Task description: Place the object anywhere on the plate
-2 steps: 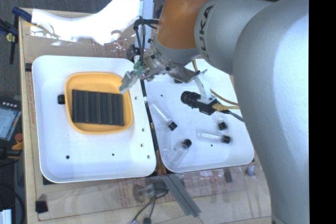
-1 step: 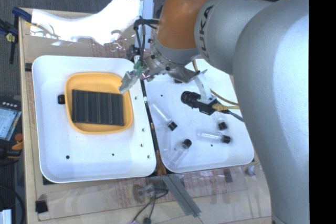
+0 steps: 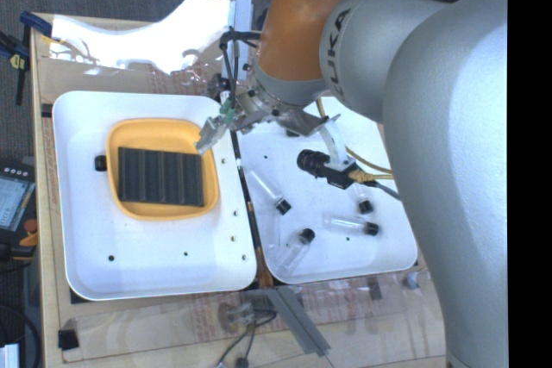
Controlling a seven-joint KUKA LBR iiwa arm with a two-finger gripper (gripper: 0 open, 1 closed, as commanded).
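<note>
The grey arm (image 3: 414, 99) filled the right half of the frame, its orange band (image 3: 289, 30) sitting at upper centre. Beneath it the wooden table (image 3: 172, 327) carried the two white bins side by side: the left bin (image 3: 147, 271) across the middle left, and the right bin (image 3: 388, 250) partly hidden under the arm.

In the left bin lay the yellow plate (image 3: 155, 134), a rounded square towards the bin's upper part, with a dark ribbed slab (image 3: 164, 175) resting on it and covering most of its floor.

The claw (image 3: 211, 134) hung at the centre of the frame, just over the plate's upper right corner, close to the seam between the bins. Whether it was apart, together or clamped on anything could not be told (its tip was a pale blur against the white).

Three clear vials with black caps lay in the right bin, none on the plate: one (image 3: 274, 197) slanted near the bin's left wall, one (image 3: 299, 244) lower down near the front edge, and one (image 3: 354, 225) to the right.

A loose black cap (image 3: 364, 205) sat just above that last vial. A small black piece (image 3: 101, 162) lay in the left bin, just beside the plate's left rim.
</note>
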